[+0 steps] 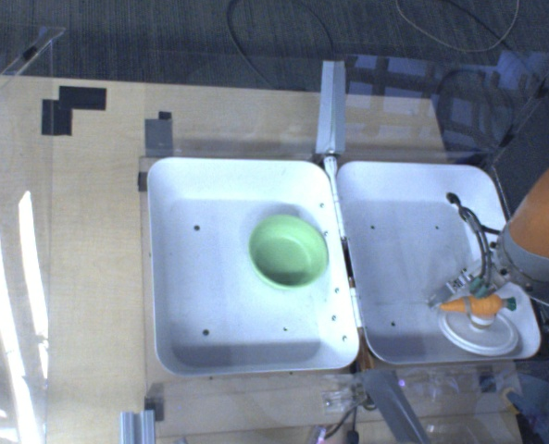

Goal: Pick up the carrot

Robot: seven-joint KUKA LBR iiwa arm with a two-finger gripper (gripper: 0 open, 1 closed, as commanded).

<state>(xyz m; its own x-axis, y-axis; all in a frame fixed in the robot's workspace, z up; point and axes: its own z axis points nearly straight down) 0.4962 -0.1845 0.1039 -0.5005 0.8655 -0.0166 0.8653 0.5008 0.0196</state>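
Tool [463, 294] over tapered orange carrot [470, 306] on round white disc [480, 333]; finger state indiscernible.

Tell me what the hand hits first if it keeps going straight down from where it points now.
Most likely the carrot, which lies right under the hand on a white disc in the right bin. Depth is hard to judge from this slanted view.

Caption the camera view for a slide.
Gripper down at the carrot over a white disc in the right bin; green bowl in the left bin.
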